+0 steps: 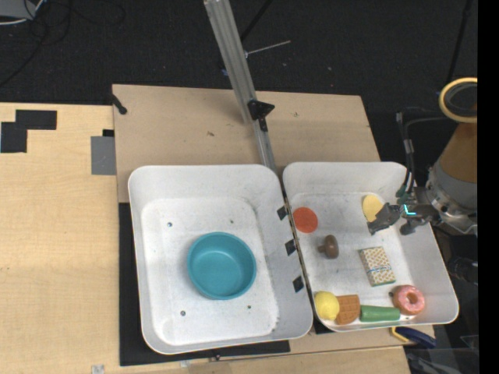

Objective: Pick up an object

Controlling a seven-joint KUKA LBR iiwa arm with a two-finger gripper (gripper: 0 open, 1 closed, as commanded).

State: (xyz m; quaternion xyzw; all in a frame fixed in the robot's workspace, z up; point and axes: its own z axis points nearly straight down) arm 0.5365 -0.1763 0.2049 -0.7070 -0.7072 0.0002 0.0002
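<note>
Nearest the camera, along the front edge of the right bin (446, 275), sat a row of small items: a yellow lemon-like piece (326, 305), an orange-brown block (348, 308) touching it, a green piece (379, 314) lying flat, and a pink frosted donut (408, 299) in the front right corner. Just behind them a patterned tan box (376, 266) lay flat, mid-bin. Farther back a small brown object (330, 246) sat near the bin's centre, with an orange-red round piece (305, 220) beyond it by the left wall. A yellow object (373, 206) sat toward the back right, just beside the gripper (392, 219), which hung low over the bin's right side; could not tell whether its fingers were apart or together, and nothing was visibly between them. The grey arm (456, 174) with its orange band came in from the right. Left bin (156, 185) held a teal bowl (222, 265), upright, toward its front centre. Black clips (288, 246) sat along the seam where the two bins met. Both bins rested on a black mat over a light wood bench (54, 232), with a tan board (187, 123) behind them. A slanted aluminium rail (238, 65) rose from between the bins toward the back. Dark floor with loose cables (31, 6) lay beyond.
</note>
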